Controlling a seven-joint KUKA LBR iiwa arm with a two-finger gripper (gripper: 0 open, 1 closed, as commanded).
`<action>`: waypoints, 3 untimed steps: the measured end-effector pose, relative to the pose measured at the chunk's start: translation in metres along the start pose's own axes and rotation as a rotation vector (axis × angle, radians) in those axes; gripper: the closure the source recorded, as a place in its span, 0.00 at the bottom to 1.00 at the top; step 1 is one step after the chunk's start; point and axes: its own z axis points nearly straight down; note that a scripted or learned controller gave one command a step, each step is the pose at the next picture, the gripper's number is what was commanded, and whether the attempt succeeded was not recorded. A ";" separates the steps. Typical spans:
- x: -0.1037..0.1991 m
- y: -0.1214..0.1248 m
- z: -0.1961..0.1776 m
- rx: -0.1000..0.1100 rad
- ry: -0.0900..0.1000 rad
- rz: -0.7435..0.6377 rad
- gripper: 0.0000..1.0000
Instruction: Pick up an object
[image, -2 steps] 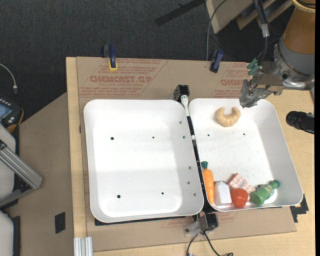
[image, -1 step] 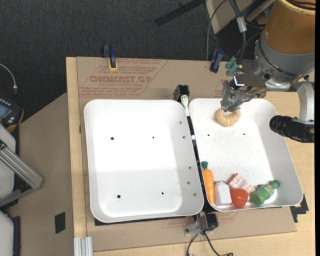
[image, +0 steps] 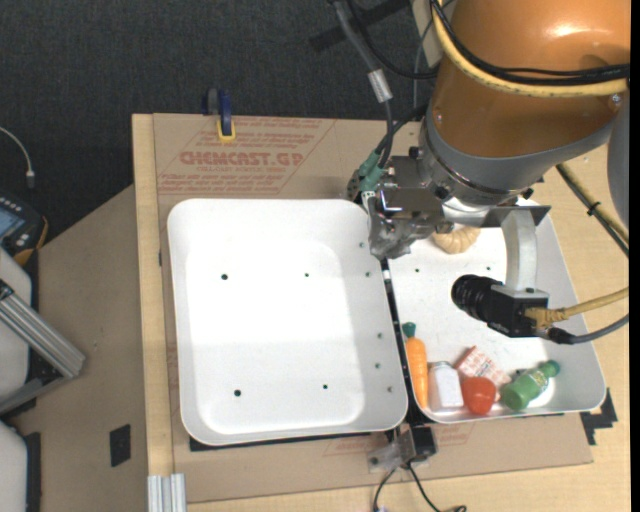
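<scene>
Gripper: you can't tell its state | carrot lies by right bin left wall, near front | likely light, stiff, smooth plastic | grasp mid-body across its width.

Both bins, left bin and right bin: smooth white plastic, slight sheen. Under them a matt brown cardboard sheet with red print. Arm band: glossy orange, strong highlights; grey shell below it semi-matt. Carrot and green bottle look like smooth plastic. Surrounding floor: dark, rough, carpet-like texture. Cables: smooth sheathing.
</scene>
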 end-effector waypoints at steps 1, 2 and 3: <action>0.038 0.001 -0.066 -0.012 0.003 0.004 1.00; 0.097 -0.001 0.064 0.011 -0.006 0.003 1.00; 0.097 0.000 0.166 0.010 -0.007 0.011 1.00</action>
